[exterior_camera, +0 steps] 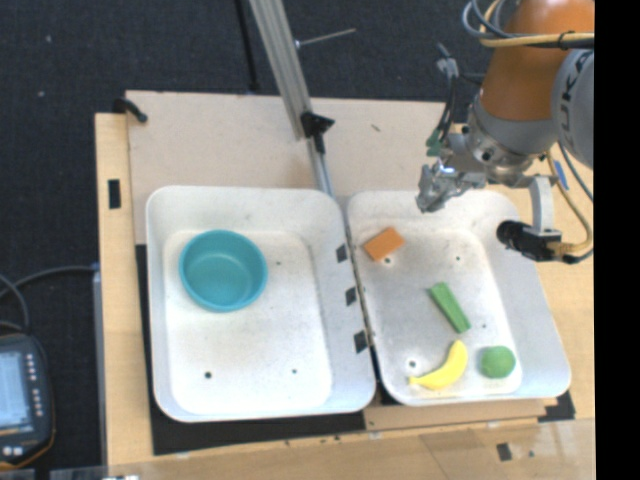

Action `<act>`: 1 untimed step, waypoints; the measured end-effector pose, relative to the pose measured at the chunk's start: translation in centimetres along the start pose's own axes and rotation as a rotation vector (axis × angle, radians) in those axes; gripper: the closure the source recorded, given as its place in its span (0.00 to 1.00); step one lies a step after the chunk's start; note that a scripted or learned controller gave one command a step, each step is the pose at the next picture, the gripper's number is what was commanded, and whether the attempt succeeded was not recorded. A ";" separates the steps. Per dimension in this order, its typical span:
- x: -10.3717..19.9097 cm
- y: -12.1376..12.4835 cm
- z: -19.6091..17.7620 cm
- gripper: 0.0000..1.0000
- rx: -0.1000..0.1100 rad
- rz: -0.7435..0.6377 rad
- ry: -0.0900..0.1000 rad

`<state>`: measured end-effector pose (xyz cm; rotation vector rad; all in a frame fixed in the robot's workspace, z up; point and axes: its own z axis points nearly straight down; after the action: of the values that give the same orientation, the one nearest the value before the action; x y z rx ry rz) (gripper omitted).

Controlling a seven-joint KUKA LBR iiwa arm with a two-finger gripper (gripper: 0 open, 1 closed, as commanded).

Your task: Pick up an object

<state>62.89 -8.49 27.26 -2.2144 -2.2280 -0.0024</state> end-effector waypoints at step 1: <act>4.6 -1.9 -0.3 1.00 0.000 -0.001 0.000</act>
<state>60.94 -3.87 27.60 -2.2131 -2.2286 -0.0022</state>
